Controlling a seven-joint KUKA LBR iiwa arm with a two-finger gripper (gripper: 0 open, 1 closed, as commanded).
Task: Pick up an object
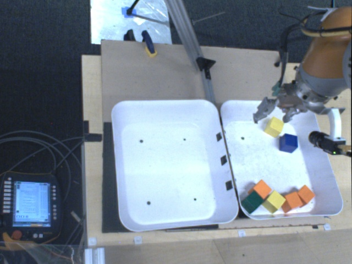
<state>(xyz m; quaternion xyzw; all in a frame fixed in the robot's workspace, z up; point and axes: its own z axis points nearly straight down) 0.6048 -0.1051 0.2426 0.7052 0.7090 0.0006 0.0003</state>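
Near edge of the right bin [330, 172]: a cluster of blocks packed together — green block [252, 202], yellow block [273, 202], and orange blocks [263, 189] touching or nearly so. Poor targets; neighbours would block the fingers. Mid-bin: blue block [288, 142], alone on bare floor. Just beyond it, upper part of the bin: a second yellow cube [273, 127], tilted, one corner toward the bin's back wall. The claw [276, 112] hangs just above and behind this cube, fingers spread open, nothing between them. Judged step: lining up for the descent on the yellow cube. To do it well — centre over the cube, turn the wrist so the fingers meet two flat opposite faces, not corners, then come straight down before closing; the blue block sits near enough that a finger could nudge it. The cube has no real long axis; only its face direction matters, roughly diagonal to the bin walls. Left bin [165, 109] lies alongside on the counter [165, 70].
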